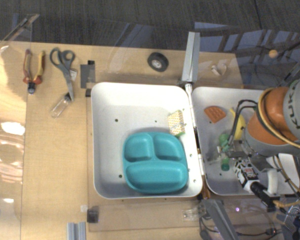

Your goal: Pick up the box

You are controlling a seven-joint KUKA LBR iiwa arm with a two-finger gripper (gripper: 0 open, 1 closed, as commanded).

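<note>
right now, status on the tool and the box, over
Tool low in right bin, among small items. Small patterned box in left bin, untouched. Teal divided tray right beside box.

One camera sits up high over the bench (50, 174) and looks down at a slant. It sees both white bins, the left bin (105, 134) and the right bin (210, 179). The arm (282, 119) comes in from the right side.
</note>
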